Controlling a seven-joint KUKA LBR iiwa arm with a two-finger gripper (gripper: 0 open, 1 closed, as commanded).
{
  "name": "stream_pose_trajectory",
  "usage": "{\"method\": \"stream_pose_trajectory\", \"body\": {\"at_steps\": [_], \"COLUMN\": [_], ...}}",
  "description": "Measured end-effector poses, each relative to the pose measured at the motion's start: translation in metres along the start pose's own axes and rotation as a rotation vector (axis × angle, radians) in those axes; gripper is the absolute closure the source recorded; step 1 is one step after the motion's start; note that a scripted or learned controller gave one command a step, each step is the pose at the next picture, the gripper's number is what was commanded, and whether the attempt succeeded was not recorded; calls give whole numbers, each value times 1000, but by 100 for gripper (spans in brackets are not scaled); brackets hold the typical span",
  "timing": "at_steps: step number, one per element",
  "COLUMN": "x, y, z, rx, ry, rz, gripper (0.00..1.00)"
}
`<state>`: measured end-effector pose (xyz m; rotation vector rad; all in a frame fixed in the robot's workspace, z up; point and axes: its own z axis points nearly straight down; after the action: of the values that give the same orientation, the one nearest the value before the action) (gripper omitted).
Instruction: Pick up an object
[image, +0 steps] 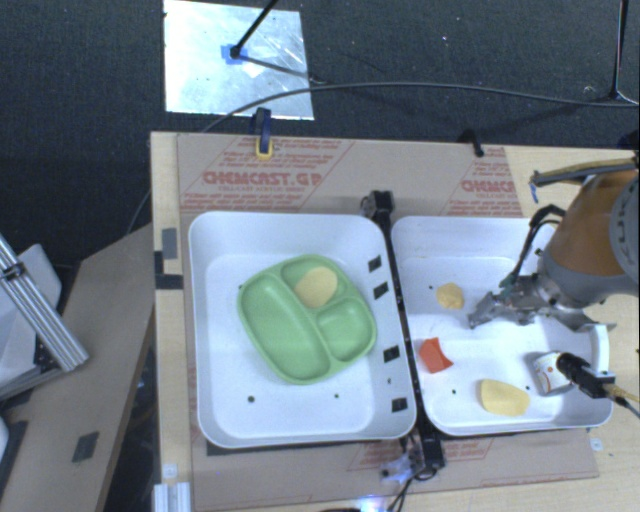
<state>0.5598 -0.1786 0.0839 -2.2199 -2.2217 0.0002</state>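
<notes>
Your gripper (484, 312) sits low over the right bin (470, 238), pointing left — you cannot tell from here how its jaws stand. Three things lie loose in that bin: a small yellow piece (451, 296) just left of the gripper, a red piece (433, 354) near the bin's left wall, and a larger yellow lump (504, 397) near the front. In the left bin (230, 400) you have a green divided plate (305, 318) with a yellow piece (317, 286) in one compartment.

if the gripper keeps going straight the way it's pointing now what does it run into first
Likely the small yellow piece. The gripper points left across the right bin, and that piece lies just ahead, slightly above its line. Height is unclear, so it might pass over.
</notes>
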Motion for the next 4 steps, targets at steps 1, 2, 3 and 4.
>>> {"method": "stream_pose_trajectory", "body": {"at_steps": [1, 2, 3, 4], "x": [0, -2, -10, -10], "y": [1, 4, 8, 9], "z": [-12, -55, -117, -123], "rx": [-4, -6, -9, -5], "ry": [-2, -2, -4, -2], "rz": [0, -3, -4, -4], "gripper": [100, 100, 100, 100]}}
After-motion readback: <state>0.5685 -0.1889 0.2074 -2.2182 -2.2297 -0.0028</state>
